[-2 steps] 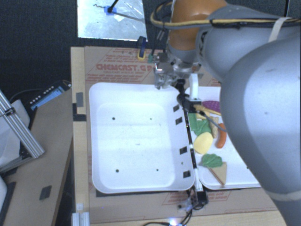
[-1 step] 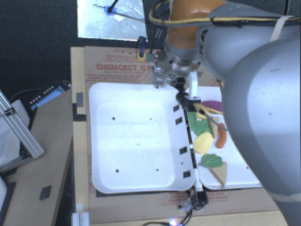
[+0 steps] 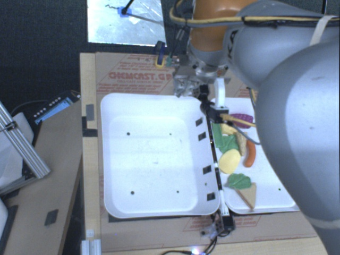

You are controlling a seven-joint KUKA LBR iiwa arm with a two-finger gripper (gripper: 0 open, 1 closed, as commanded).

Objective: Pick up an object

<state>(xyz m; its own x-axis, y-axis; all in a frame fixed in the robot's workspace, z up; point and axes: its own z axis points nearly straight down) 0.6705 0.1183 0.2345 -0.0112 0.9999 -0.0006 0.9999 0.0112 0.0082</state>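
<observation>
The gripper (image 3: 185, 87) is held over the far rim of the left bin (image 3: 114, 116), and whether it is clenched or released cannot be told. Nothing is seen grasped. The toy foods are clustered in the right bin (image 3: 270, 189) along the divide: yellow rounded piece (image 3: 229, 161), orange carrot (image 3: 249, 154), green leaf (image 3: 239, 181). A sideways reach is judged necessary.

One word could be read: "CHEMCAST", in red capital letters, printed on the brown sheet (image 3: 127, 68) that lay on the surface under the bins. It stood just beyond the far rim of the left bin (image 3: 106, 142). After it came a letter like "G", and the arm (image 3: 287, 89) hid the rest. Smaller red lines under this word, and more red print at the sheet's near edge, were too small to read.
</observation>
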